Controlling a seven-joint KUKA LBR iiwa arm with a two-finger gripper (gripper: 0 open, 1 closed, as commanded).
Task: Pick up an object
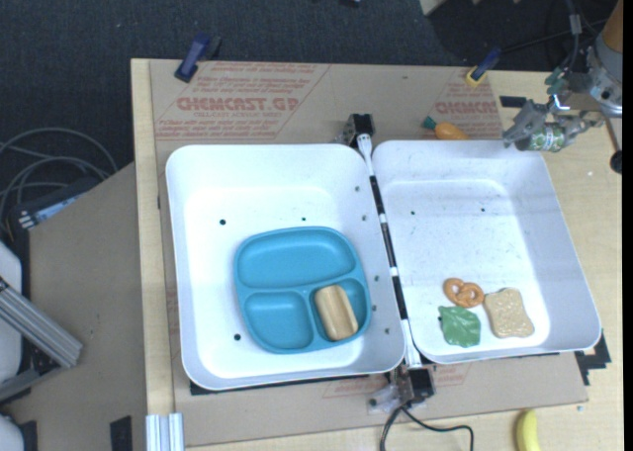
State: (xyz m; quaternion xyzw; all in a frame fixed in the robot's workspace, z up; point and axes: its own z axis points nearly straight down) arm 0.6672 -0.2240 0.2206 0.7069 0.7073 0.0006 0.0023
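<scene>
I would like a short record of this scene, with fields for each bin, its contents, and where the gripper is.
left bin: holds a blue divided plate
plate contents: a tan bread roll in the lower right compartment
right bin: holds three small items near its front edge
right bin items: pretzel, green leaf piece, toast slice
gripper: above the far right corner of the right bin, away from the items
held object: none seen

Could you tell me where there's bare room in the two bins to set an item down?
Right bin: upper floor bare; pretzel, green piece, cracker crowd its near corner. Left bin: bare strip above the blue tray.
</scene>
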